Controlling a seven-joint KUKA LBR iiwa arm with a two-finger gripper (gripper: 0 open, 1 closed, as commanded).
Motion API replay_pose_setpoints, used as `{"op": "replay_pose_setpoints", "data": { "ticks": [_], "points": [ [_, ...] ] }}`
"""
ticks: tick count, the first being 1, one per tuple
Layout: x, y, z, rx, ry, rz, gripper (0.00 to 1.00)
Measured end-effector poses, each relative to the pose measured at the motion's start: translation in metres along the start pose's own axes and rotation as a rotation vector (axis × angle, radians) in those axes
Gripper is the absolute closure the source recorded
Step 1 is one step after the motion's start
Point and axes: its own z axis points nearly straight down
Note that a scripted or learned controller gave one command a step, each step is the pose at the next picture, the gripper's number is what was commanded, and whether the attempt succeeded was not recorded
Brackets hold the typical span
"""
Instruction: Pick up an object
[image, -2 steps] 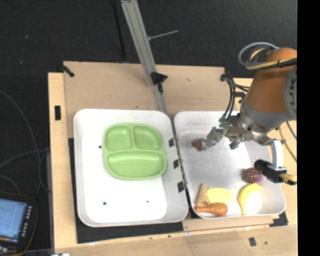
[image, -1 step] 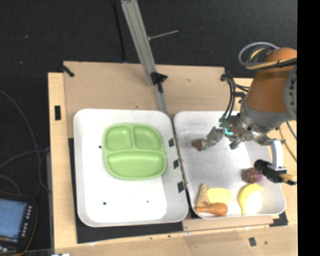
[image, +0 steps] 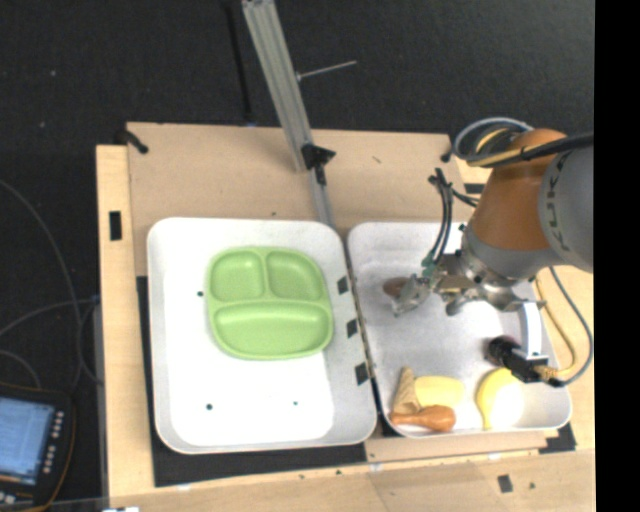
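Along the near edge of the right-hand shallow white bin (image: 560, 415), a pale yellow wedge (image: 438, 391), an orange carrot-shaped piece (image: 432, 418) and a rounded yellow-white piece (image: 500, 398) lie untouched, suggesting the pick is at its approach stage. Farther in, a small brownish object (image: 396, 288) sits just beside the tool (image: 412, 298), whose fingers are too small to read as wide or narrow; closing squarely on it looks the next need. The grey, orange-banded arm (image: 515, 215) leans in from the right over the counter (image: 200, 170), wrist tipped down toward the bin floor.
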Motion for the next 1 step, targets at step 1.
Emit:
{"op": "replay_pose_setpoints", "data": {
  "ticks": [1],
  "points": [
    [-0.0054,-0.0034,0.0624,0.001,0.0,0.0,0.0]
  ]
}}
